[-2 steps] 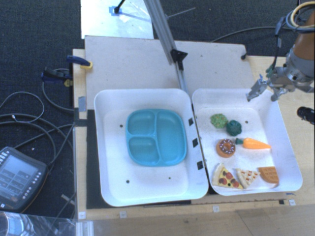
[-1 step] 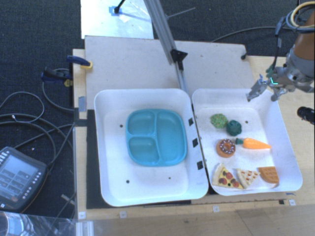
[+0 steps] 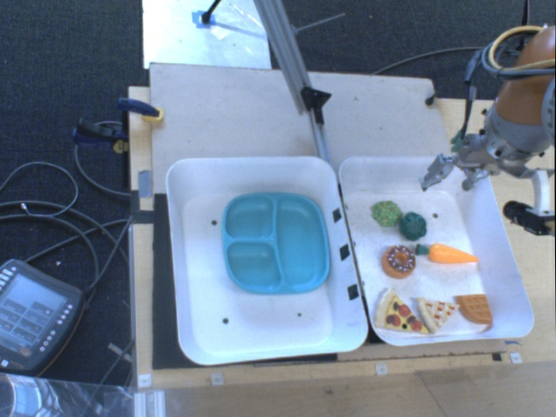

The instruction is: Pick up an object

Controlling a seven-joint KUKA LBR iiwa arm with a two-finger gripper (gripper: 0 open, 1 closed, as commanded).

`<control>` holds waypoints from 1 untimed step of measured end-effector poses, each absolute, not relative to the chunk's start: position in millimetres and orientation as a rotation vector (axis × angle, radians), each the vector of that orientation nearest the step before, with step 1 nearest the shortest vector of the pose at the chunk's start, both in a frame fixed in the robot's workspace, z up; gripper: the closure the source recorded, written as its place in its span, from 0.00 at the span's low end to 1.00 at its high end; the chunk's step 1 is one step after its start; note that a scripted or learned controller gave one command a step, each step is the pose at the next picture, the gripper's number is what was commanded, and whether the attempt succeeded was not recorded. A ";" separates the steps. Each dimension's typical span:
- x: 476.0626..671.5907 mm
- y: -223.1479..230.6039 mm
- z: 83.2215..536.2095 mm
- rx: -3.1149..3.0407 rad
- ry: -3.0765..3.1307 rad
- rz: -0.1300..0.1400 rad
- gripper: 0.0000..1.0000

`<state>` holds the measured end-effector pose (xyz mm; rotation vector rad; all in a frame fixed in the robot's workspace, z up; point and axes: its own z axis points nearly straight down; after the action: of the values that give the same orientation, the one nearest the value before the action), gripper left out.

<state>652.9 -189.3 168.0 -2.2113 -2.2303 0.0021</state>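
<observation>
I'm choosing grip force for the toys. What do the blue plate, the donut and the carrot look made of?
The blue plate looks like moulded hard plastic: even teal colour, soft sheen, rounded compartments. The donut and the carrot look like matte toy food, perhaps rubber or soft plastic: flat, saturated colours without glare. How soft they are can't be judged from the view.

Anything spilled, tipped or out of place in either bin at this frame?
Nothing stands out. The blue divided plate lies flat in the left bin. The toy foods, among them the donut, carrot and pizza slice, lie apart in the right bin. The gripper hovers above that bin's far edge.
</observation>
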 end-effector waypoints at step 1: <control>660.4 -189.2 123.2 -2.211 -2.230 0.002 0.00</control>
<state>660.4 -189.2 123.2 -2.2109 -2.2303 0.0021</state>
